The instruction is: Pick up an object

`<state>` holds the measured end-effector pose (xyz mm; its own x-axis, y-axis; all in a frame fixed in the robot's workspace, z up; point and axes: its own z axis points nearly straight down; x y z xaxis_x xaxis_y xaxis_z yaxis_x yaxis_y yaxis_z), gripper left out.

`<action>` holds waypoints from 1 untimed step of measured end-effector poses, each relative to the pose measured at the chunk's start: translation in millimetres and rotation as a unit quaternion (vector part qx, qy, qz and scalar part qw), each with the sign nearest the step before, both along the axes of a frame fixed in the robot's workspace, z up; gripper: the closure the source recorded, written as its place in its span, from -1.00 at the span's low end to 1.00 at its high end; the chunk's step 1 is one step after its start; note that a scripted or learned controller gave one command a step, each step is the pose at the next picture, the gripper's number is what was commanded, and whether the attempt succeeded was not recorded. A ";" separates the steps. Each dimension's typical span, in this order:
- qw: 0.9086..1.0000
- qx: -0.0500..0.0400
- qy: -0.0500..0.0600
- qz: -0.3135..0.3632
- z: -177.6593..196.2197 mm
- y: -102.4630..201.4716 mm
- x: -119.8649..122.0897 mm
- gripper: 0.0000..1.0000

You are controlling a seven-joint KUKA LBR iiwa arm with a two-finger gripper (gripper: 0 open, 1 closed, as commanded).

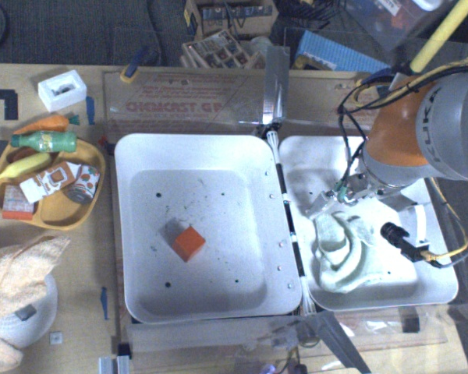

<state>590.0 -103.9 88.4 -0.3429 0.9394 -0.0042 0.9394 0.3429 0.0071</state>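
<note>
An orange block (189, 243) lies in the left white bin (140, 162), a little left of its middle. In the right white bin (421, 291) sits a pale green and white curled object (342, 249), like a soft cup or cloth. My gripper (333, 199) hangs low in the right bin, just above and beside the upper edge of that pale object. The arm's orange band (402, 131) rises behind it at the right. The wrist hides the fingers' stance.
A yellow bowl (78, 213) of toy food stands left of the bins. A white cloth (19, 283) lies at the lower left. A small white box (62, 89) sits at the upper left. Cables (421, 252) trail across the right bin.
</note>
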 end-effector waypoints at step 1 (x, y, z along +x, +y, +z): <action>0.999 0.000 0.000 0.036 0.3 -3.3 -79.2 -1.00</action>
<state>510.8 -107.2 88.7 -0.4098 0.9122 -0.0039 0.9121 0.4098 0.0073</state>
